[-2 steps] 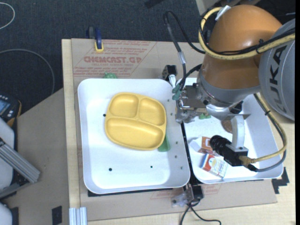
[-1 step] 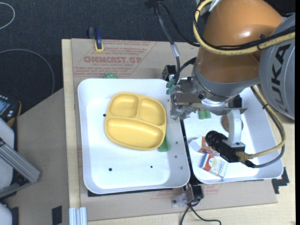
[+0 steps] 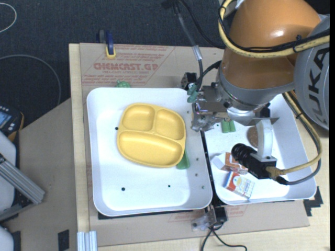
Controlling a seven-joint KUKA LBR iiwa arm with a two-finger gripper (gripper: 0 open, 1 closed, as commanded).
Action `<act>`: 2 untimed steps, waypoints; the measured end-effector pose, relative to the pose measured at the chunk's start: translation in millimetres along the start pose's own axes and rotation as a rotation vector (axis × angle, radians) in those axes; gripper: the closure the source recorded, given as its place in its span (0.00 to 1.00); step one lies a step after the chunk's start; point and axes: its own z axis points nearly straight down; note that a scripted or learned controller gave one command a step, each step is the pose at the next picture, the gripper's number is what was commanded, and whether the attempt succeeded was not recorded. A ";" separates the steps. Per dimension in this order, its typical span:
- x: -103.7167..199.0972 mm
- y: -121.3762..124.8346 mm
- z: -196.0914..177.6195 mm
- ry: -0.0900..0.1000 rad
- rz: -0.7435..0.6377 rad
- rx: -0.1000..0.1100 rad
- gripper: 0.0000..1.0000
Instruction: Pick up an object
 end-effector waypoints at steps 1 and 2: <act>0.4 0.5 -10.0 0.000 -0.001 -0.002 1.00; 49.6 0.1 -86.6 0.005 -0.005 -0.006 1.00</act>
